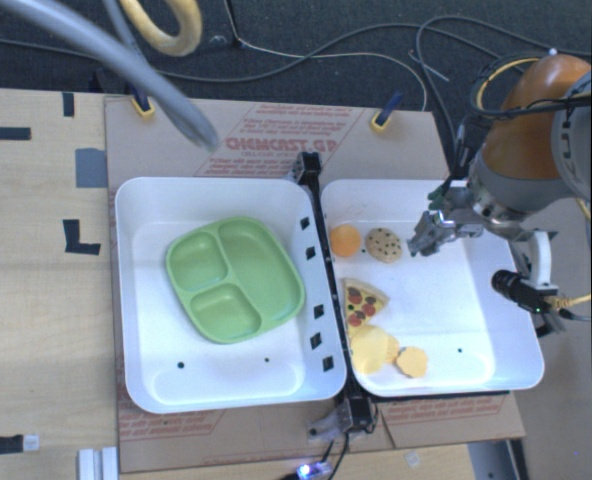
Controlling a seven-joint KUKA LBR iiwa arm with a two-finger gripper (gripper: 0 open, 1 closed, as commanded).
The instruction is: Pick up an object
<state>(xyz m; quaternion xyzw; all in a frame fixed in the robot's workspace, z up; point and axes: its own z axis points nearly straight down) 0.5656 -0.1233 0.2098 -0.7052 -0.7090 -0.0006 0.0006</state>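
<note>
Cookie — round, brown, chocolate-chip [383, 244] — lies just left of the dark two-finger gripper [420, 242] in the right white bin [476, 308]; whether that tool is clenched or released, I cannot tell.

Bright, even light; slight softness

Green tray [235, 278], white bins [141, 368], orange ball [345, 240], poss. choc-chip cookie [383, 244], yellow pcs [374, 349].

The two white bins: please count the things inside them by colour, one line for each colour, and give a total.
Green: 1, the divided tray in the left bin.
Orange: 2, the ball and the round slice.
Yellow: 1, the yellow piece.
Brown: 1, the cookie.
Mixed colours: 1, the pizza slice.
Total: 6
</note>
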